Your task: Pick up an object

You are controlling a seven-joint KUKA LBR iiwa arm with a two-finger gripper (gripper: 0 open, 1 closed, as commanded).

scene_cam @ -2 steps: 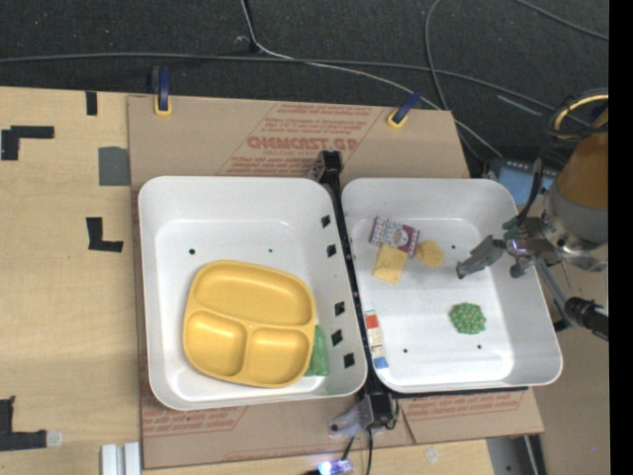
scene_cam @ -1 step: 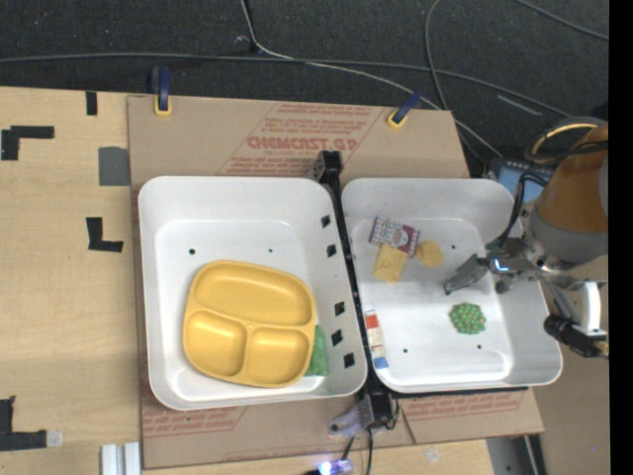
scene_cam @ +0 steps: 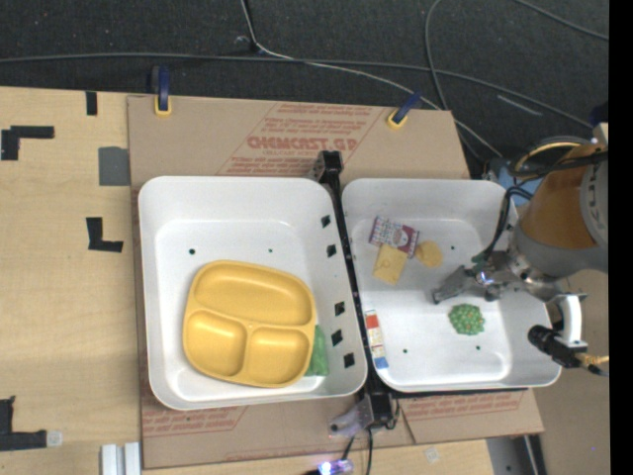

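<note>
Arm (scene_cam: 564,216) is in from the right, orange band above the wrist, reaching over the right bin (scene_cam: 495,198). Gripper (scene_cam: 457,287) sits low inside that bin, dark metal fingers angled toward bin centre; can't tell from here whether they're spread or pinched. Nothing visible between them.

Right bin contents: bumpy green ball (scene_cam: 467,318) just below and right of the gripper tip, close but apart from it. Yellow wedge-like block (scene_cam: 390,263), matte, and a small round yellow piece (scene_cam: 429,254) right beside it. Flat purple-and-white packet (scene_cam: 394,234) above those, nearly touching the block. Slim white tube with red marking (scene_cam: 375,336) lies along the left wall.

Left bin (scene_cam: 158,206): glossy yellow plastic tray (scene_cam: 248,322), three compartments, rounded corners. A green item (scene_cam: 317,352) is tucked at its right edge, mostly hidden.

Both bins are smooth white plastic on a cardboard sheet (scene_cam: 287,137).
</note>
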